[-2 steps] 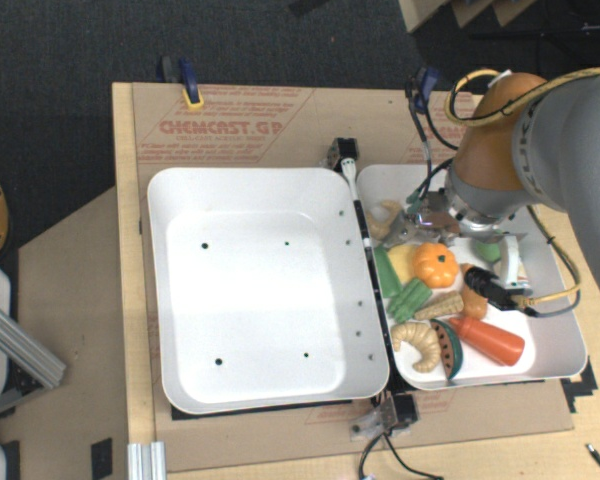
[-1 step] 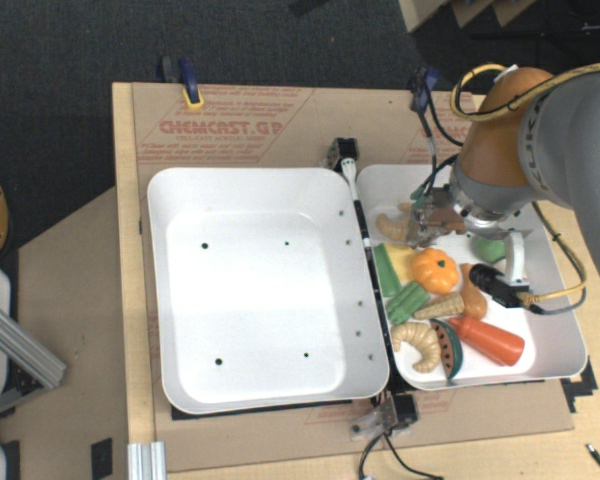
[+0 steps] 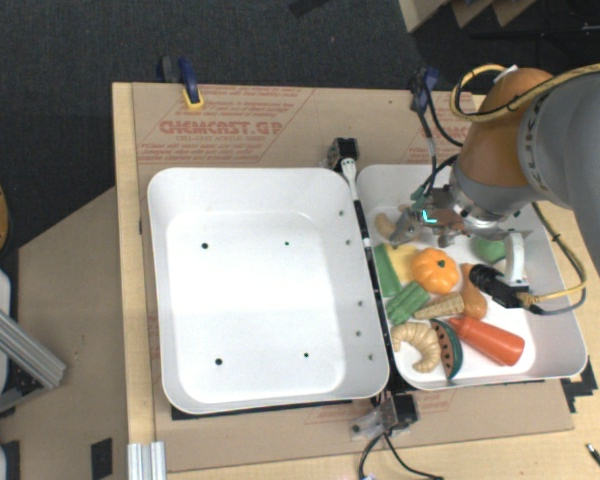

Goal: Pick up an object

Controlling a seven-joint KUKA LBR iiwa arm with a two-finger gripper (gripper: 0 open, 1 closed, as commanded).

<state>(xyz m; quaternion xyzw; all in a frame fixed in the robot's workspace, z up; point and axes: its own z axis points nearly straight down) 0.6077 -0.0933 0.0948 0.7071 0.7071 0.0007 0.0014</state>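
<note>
Toys crowd the right bin (image 3: 570, 353), and we judge the arm is descending for a grasp: our gripper (image 3: 432, 218) hangs low over the bin's far end, above the orange fruit (image 3: 437, 271), though whether it is apart or together we cannot tell. Green pieces (image 3: 400, 286), a red carrot (image 3: 490, 340) and a croissant (image 3: 417, 343) lie touching one another. We should settle on one exposed item and come straight down, so neighbours are not nudged.
</note>
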